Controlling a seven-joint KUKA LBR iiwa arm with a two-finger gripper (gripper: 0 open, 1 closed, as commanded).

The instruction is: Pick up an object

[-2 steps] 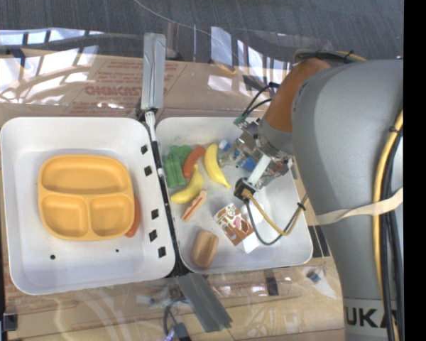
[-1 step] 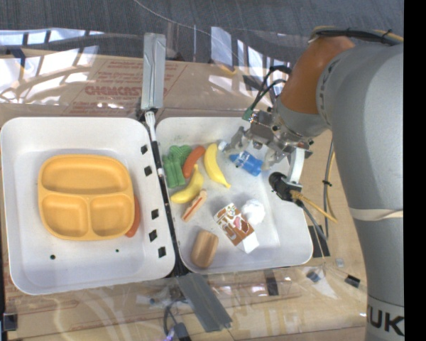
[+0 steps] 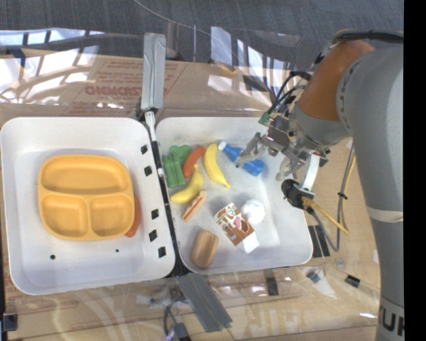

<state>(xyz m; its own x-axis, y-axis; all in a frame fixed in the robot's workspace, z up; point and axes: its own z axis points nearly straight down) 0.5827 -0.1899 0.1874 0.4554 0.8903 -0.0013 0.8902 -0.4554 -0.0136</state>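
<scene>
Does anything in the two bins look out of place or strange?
One thing: an orange sausage-like piece in the left bin lies wedged against the yellow divided tray's right edge, outside its compartments. The right bin's toys lie loosely scattered, none visibly damaged.

We see a matt yellow plastic tray (image 3: 85,196) in the smooth white plastic left bin (image 3: 18,261), glossy plastic bananas (image 3: 214,165) in the right bin (image 3: 291,244), and printed brown cardboard (image 3: 113,84) beyond.
</scene>
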